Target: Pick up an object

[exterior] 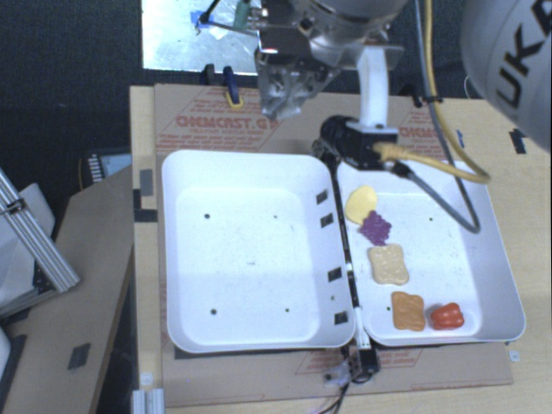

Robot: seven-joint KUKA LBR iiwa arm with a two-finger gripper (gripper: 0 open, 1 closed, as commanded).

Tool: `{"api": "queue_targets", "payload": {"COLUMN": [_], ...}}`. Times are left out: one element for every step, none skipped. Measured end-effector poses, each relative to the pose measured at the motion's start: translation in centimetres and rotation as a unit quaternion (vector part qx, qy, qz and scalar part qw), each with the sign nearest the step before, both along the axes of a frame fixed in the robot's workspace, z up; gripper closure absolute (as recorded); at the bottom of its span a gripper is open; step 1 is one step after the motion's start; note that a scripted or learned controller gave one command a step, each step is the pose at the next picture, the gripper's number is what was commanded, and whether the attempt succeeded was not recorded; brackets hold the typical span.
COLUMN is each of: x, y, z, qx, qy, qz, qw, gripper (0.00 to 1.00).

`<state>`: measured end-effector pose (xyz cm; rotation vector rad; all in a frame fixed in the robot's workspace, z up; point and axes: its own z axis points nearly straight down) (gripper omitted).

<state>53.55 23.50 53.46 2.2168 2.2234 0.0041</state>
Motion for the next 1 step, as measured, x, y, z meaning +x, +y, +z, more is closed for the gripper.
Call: {"api": "queue_targets", "payload": {"x": [-5.10], "y": [-6.88], "z": [0.10], "qx": [0.0000], "qy": [0.002], "qz": [-0.003], "qw": [1.0000], "gripper": [1.00]}}
